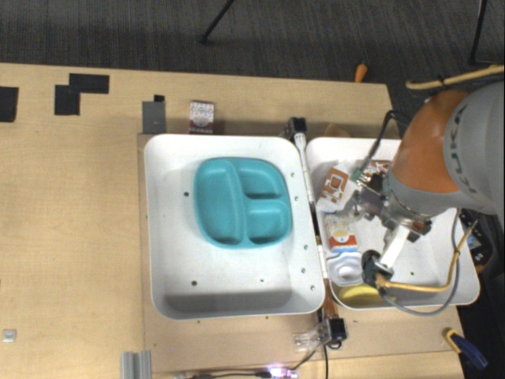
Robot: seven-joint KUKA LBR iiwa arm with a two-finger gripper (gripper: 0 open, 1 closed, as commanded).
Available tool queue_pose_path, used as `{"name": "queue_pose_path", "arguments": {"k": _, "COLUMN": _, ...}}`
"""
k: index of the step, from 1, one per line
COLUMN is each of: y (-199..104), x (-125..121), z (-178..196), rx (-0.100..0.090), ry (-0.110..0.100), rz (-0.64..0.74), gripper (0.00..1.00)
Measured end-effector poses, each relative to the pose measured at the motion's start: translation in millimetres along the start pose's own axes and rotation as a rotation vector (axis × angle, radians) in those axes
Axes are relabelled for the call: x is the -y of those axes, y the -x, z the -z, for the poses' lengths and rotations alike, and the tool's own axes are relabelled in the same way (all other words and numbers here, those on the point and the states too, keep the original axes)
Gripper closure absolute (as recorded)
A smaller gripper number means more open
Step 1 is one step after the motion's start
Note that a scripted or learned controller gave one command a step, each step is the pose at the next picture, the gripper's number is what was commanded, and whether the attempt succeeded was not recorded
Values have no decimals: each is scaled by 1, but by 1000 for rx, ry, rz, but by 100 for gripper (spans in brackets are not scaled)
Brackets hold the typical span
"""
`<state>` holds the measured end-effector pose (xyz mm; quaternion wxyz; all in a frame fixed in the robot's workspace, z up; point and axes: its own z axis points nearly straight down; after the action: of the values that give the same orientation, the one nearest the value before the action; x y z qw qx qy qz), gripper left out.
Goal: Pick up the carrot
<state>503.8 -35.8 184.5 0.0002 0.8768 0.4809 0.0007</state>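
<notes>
My gripper (364, 183) hangs low over the middle of the right bin (442, 268), under the grey arm with its orange band (426, 152). The wrist covers what lies below it. A small orange-brown bit (377, 166) peeks out at the gripper's far side; I cannot tell what it is. Just left of the gripper lies a white and brown packet (335, 185).
In the right bin's left part lie a red and white packet (341, 234), a clear cup (345, 269) and a yellow fruit (359, 294) at the near wall. The left bin (170, 235) holds a teal divided plate (241, 201).
</notes>
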Motion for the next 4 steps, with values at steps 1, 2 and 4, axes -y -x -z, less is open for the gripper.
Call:
{"name": "queue_pose_path", "arguments": {"k": 1, "y": 0, "x": 0, "z": 0, "rx": 0, "ry": -1, "rz": 0, "gripper": 0}}
{"name": "queue_pose_path", "arguments": {"k": 2, "y": 0, "x": 0, "z": 0, "rx": 0, "ry": -1, "rz": 0, "gripper": 0}}
{"name": "queue_pose_path", "arguments": {"k": 4, "y": 75, "x": -88, "z": -88, "rx": -15, "ry": 23, "rz": -159, "gripper": 0}}
